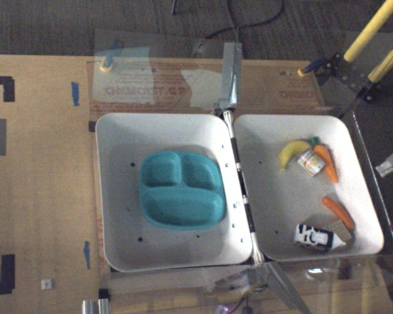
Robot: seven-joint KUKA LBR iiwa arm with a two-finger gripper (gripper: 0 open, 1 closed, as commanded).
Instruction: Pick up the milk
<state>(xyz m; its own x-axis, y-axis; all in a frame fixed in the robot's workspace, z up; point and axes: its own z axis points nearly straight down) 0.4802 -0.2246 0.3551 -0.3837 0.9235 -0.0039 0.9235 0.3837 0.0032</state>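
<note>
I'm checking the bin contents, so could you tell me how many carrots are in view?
2, both in the right bin: one carrot near the back beside the banana, the other carrot nearer the front. None looks hidden.

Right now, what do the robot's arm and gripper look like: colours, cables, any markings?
I can't tell their look from this picture. Along the right side, where the arm reaches in, I see yellow rods, a black clamp and a small pale grey piece; whether any belongs to the robot is unclear.

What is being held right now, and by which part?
Nothing is held. The milk lies on its side in the right bin, near a carrot, with nothing gripping it.
</note>
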